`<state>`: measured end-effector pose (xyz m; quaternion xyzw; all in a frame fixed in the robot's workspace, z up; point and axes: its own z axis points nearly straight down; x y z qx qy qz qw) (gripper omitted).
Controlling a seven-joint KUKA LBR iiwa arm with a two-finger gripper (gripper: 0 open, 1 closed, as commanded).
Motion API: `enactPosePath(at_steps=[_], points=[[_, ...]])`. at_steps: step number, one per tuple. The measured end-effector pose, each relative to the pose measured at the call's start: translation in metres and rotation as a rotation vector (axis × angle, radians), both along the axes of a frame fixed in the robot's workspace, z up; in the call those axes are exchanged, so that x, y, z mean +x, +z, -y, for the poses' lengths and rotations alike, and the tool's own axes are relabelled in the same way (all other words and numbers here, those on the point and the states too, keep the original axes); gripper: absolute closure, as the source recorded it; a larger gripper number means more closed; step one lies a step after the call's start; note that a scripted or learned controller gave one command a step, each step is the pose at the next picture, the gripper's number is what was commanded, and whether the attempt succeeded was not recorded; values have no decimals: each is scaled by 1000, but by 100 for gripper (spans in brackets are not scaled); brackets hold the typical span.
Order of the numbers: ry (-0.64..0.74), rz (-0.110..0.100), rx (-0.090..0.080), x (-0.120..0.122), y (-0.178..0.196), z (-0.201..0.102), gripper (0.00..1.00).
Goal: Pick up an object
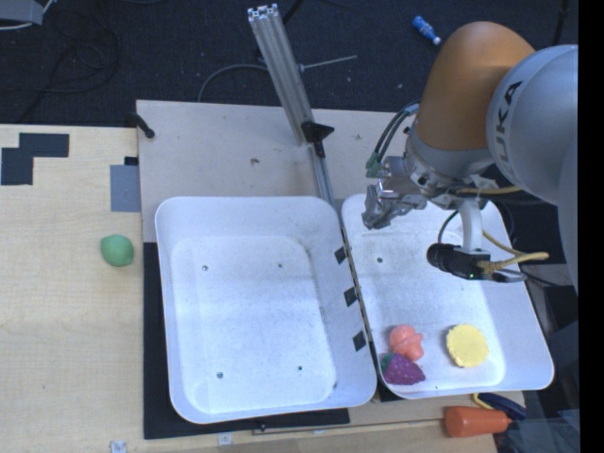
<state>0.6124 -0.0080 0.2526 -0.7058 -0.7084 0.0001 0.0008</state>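
Observation:
My gripper [376, 213] hangs over the far left part of the right bin [429, 291], near its back rim, with nothing seen between its fingers. Three small objects lie at the near end of that bin: an orange-pink piece [405, 339], a purple grape cluster [404, 370] just in front of it, and a yellow round piece [467, 345] to their right. They sit well below the gripper in the view, apart from it.
The left bin [247, 310] stands beside the right one, with black clips along the shared rim. A green ball [117, 250] rests on the wooden bench at left. An orange object [477, 421] lies outside the right bin's near edge. A metal rail [288, 83] slants behind the bins.

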Motion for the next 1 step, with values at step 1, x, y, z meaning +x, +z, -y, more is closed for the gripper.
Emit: enactPosePath(at_steps=[1], points=[[-2,0,-1,6,-12,-42,100]])
